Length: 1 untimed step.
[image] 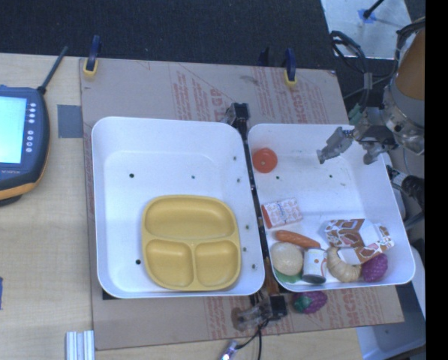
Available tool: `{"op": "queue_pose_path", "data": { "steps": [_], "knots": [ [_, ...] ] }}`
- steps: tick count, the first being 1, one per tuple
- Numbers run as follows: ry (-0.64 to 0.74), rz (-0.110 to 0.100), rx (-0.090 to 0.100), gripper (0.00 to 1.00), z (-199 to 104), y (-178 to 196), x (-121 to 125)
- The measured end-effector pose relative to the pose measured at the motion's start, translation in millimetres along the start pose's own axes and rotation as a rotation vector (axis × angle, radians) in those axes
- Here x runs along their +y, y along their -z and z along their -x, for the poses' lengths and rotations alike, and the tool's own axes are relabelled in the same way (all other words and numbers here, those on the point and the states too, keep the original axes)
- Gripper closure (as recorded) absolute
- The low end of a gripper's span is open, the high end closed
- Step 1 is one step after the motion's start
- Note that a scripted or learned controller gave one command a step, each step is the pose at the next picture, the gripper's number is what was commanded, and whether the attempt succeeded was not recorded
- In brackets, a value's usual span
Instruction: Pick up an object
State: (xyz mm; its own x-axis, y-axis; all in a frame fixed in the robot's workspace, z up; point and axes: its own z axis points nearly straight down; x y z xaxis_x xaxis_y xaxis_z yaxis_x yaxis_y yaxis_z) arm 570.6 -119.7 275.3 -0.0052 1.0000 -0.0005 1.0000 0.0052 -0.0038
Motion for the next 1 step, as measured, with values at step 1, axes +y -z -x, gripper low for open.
{"op": "queue_pose_path", "data": {
  "steps": [1],
  "knots": [
    [0.001, -0.001, -0.001, 0.0, -33.2, -84.2, -19.9]
  ]
}}
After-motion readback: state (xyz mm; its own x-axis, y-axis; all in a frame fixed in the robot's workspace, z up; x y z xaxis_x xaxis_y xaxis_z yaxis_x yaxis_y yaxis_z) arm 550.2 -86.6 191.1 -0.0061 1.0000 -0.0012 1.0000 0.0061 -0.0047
